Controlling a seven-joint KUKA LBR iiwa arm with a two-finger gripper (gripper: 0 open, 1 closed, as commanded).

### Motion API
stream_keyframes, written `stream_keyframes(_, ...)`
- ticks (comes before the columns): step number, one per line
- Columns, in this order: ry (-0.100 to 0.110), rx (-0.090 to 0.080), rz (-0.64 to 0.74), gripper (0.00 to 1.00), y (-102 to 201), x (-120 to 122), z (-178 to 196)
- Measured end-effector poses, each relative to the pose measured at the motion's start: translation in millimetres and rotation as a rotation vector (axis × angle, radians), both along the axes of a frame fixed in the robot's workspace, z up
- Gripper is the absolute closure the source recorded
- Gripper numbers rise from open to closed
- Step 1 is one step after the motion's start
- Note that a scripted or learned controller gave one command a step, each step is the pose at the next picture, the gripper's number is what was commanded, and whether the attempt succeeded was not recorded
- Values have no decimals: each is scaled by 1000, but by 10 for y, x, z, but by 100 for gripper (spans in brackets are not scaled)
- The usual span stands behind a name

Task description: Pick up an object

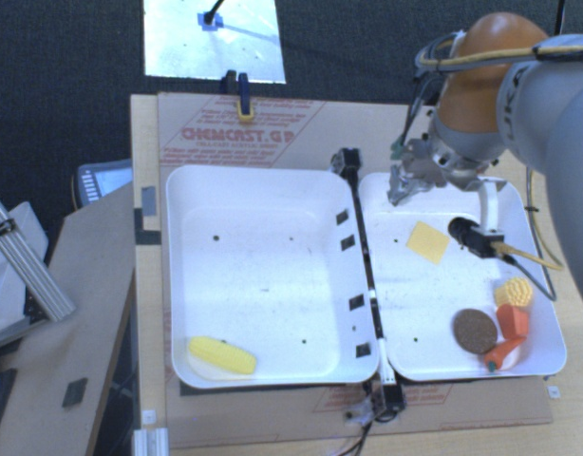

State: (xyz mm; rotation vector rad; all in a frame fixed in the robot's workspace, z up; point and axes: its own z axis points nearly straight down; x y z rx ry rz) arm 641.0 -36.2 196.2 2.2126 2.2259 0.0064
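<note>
My gripper (402,194) hovers at twelve o'clock above the cheese slice (428,242); finger state unclear; nothing picked yet.

I see robotics lab. Evidence: grey industrial arm (548,112) over two white bins (263,183) on cardboard-covered bench (244,131), aluminium extrusion (26,264) at left, clamp (242,95), loose cabling, dark carpet floor.

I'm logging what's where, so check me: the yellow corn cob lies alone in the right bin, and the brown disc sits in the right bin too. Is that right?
Not quite. The camera view shows the yellow corn cob lying alone in the left bin, near its front left corner, not in the right bin. The brown disc does sit in the right bin.
</note>
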Motion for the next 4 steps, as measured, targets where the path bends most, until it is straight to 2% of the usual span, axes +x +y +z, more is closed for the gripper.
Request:
stream_keyframes(1, -3, 1, 5, 100, 745, 38, 767)
stream_keyframes(2, -6, 2, 4, 100, 1243, 293, 1467)
stream_keyframes(3, 11, 2, 7, 100, 2121, -254, 817)
stream_keyframes(4, 15, -1, 2, 100, 2490, -597, -158)
